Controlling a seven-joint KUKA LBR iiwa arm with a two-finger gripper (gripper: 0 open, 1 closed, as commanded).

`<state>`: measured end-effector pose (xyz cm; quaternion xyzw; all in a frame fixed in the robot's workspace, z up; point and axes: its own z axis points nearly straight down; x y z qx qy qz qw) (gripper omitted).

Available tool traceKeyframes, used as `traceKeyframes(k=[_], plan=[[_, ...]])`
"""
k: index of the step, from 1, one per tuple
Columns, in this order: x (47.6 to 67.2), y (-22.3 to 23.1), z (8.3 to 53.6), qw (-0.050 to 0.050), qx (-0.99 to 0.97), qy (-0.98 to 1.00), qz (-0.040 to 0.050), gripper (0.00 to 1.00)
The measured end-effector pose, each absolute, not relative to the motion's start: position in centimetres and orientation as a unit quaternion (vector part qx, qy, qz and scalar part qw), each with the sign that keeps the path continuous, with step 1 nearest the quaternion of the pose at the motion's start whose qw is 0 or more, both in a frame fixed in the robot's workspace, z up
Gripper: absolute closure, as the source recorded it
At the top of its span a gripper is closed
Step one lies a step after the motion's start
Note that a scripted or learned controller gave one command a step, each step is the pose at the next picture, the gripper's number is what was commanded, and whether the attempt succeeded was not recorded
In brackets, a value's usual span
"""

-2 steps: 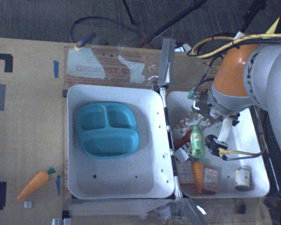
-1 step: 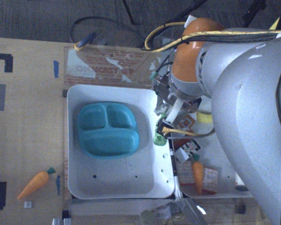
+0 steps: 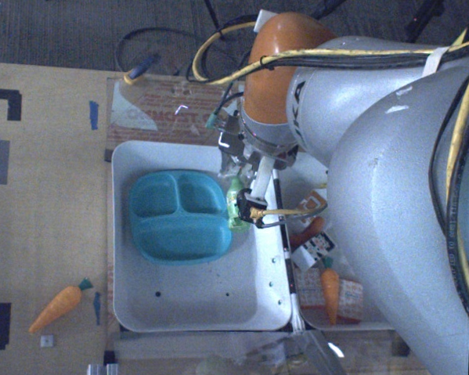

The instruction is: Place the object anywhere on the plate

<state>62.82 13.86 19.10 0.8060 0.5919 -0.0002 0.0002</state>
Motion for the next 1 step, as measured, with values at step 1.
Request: traceKeyframes(k=[1], plan=[[62.82, 13.89, 19.12, 0.0, 0.806, 0.592, -0.0003, 0.0]])
